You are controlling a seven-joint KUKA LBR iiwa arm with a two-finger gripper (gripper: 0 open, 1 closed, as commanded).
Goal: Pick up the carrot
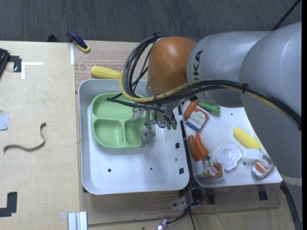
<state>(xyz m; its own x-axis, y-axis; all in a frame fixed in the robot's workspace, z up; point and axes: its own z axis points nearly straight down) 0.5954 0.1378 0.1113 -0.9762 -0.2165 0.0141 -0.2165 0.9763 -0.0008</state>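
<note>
The carrot [191, 108], orange with a green leafy top, lies at the back left of the right bin [268, 176], partly under the arm. My gripper [147, 136] hangs over the left bin [134, 181], at the right edge of the green divided tray [111, 121]. It is to the left of the carrot, across the wall between the bins. I see nothing held in it.
In the right bin lie a blue and white box [196, 120], two red-orange sausages [197, 146], a corn cob [246, 138], a white cup [228, 156], a sauce packet [211, 169] and a small can [261, 167]. Another corn cob [105, 72] lies behind the left bin.
</note>
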